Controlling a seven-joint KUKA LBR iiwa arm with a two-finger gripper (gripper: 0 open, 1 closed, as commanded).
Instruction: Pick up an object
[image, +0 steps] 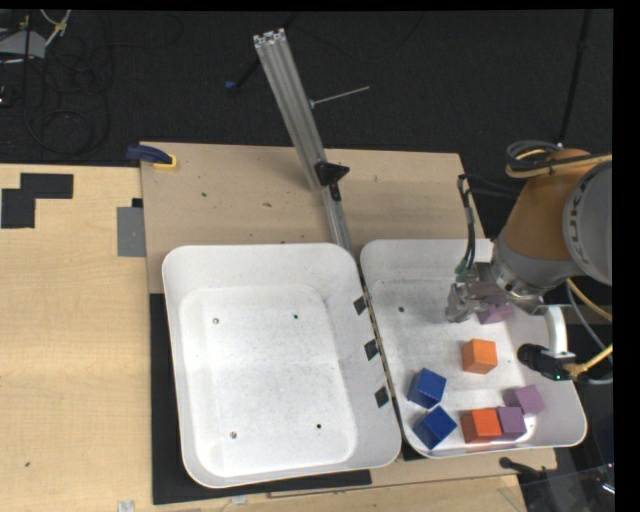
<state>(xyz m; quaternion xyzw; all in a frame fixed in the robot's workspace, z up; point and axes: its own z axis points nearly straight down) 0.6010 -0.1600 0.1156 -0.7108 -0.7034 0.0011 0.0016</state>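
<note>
One claw (466, 303) hangs low in the right bin (400, 262); we cannot tell how its jaws stand. Touching it on the right we see a small pale purple block (493, 313), partly hidden under the wrist. Nearby lies an orange cube (479, 355).
</note>
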